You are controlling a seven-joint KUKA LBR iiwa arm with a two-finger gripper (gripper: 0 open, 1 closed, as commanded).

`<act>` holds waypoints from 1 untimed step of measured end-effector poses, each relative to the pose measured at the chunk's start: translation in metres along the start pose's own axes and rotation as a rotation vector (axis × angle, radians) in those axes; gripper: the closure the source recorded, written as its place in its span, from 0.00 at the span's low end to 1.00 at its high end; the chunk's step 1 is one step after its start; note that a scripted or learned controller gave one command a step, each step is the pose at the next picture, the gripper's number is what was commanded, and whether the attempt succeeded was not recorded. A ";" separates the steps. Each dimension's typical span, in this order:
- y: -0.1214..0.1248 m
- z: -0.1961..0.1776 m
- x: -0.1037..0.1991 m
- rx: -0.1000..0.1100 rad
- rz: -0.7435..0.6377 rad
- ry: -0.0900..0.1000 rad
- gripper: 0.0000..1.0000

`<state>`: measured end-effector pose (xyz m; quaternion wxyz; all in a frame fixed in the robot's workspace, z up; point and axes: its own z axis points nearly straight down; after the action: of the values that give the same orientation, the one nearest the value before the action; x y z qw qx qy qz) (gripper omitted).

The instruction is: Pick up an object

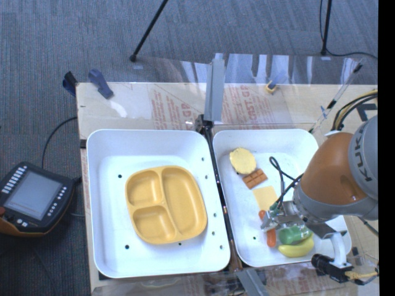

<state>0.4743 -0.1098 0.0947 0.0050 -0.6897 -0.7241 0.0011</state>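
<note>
The right bin (247, 142) holds several toy foods: a round yellow piece (242, 160), a brown waffle-like piece (254, 178), a pale yellow slice (266, 197), a small orange piece (271, 238), a green piece (294, 234) and a yellow banana (296, 248). My gripper (277, 219) is low in the front of this bin, just left of the green piece and above the orange piece. The arm's orange band (333, 171) covers the bin's right side. I see nothing clearly held.
The left bin (108, 165) holds a yellow divided plate (165, 203). A grey post (214, 94) stands behind the wall between the bins. A teach pendant (31, 196) lies on the floor at the left. Black cables (281, 174) loop beside the wrist.
</note>
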 end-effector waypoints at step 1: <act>0.004 -0.099 0.042 -0.009 0.171 -0.003 1.00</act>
<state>0.4768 -0.0677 0.1935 0.0007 -0.7490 -0.6625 -0.0004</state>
